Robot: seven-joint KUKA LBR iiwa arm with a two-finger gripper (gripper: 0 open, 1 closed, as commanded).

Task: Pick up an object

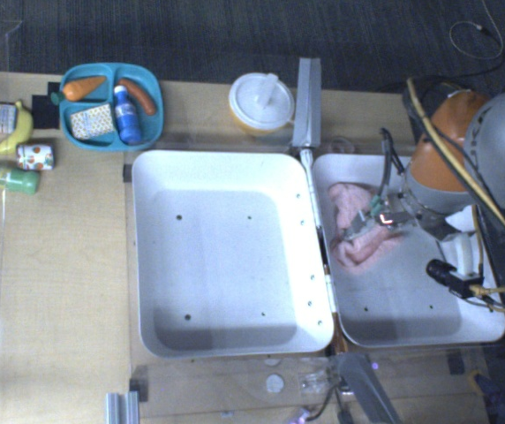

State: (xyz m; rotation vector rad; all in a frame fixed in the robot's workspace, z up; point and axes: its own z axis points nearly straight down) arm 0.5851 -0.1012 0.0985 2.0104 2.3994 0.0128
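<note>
- The gripper (369, 222) is down in the right bin (411, 321), its jaws set narrowly on a fold of the pink cloth (356, 223).
- I'd call this the grasping step; a straight lift comes next, testing the pinch.
- The cloth lies crumpled beneath and left of the jaws, soft, pale pink.

The light is even and fairly bright, from overhead; the left bin (222, 254) glares softly, with grey shadow along its 6 o'clock wall; a pale reflection streaks the bench (49, 281) toward 9 o'clock; the picture is slightly soft and grainy throughout; the floor at 12 o'clock reads dark; the arm (500, 140) at 3 o'clock blurs.
</note>
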